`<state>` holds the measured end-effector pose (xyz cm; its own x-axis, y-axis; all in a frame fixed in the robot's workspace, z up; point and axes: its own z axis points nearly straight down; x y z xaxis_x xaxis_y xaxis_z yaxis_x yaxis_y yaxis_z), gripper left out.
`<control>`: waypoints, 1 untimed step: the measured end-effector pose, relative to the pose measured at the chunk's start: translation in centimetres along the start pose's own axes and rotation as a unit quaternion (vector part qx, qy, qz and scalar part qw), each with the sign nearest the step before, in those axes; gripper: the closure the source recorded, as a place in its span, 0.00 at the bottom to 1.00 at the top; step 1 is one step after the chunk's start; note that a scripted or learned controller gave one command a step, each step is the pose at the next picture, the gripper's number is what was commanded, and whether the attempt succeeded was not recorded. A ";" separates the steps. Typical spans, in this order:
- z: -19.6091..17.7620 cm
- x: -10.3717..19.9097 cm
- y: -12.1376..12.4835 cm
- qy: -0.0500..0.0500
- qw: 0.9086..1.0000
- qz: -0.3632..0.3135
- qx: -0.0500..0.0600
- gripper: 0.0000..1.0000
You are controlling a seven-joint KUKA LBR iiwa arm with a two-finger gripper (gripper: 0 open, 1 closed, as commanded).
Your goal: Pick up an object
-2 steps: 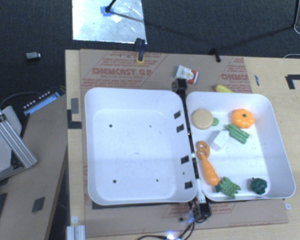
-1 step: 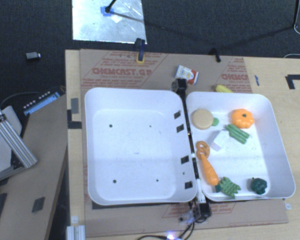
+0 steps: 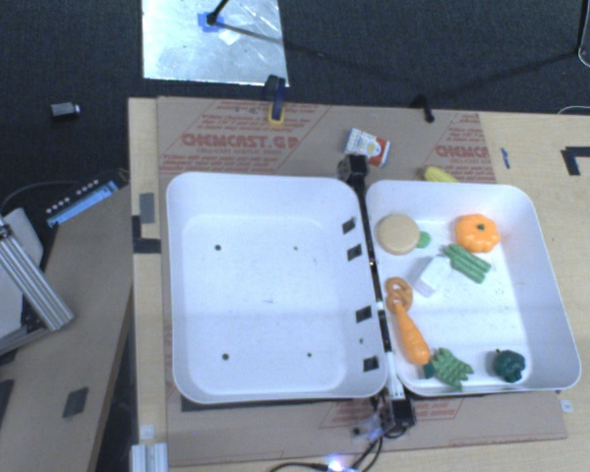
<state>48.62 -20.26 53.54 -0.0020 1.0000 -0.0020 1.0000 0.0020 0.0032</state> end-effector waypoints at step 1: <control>0.0 -0.1 0.0 0.000 1.000 0.001 0.000 1.00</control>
